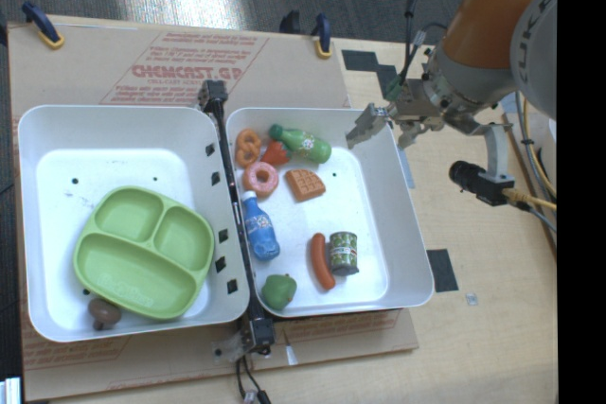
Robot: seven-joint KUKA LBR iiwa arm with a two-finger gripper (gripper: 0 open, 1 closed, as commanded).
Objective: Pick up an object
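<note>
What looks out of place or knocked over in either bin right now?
Nothing is spilled or broken. One oddity: a small brown lump sits loose in the left bin's near corner beside the green divided plate, while the other toys share the right bin.

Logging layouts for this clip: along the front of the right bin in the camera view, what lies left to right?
Blue bottle → green pepper → sausage → small can.
</note>
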